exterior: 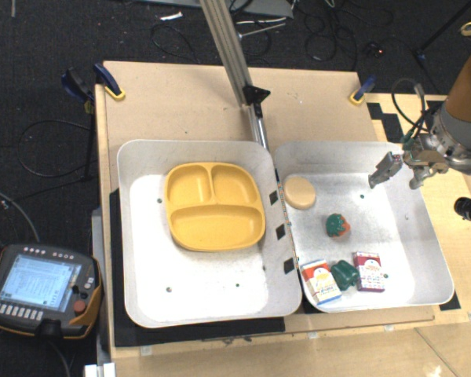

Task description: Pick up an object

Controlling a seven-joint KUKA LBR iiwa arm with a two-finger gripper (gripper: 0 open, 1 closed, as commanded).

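Tan bench (180, 104) over dark cabled floor, two white bins abutting. Left bin (141, 289): yellow divided plate (215, 206), open floor toward its near edge. Right bin (424, 281): tan round disc (300, 192) by the dividing rim; green-red ball (337, 225) mid-floor; red-white carton (321, 281), green lump (345, 273) and red box (369, 272) clustered along the near rim, cartons' long axes running roughly near-to-far. Pincer (402, 173) at far-right rim, fingers spread, nothing between them.

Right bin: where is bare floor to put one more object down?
In the right bin, bare floor lies between the tan disc and the gripper, and right of the green ball. The near edge is crowded: two small boxes beside a green piece.
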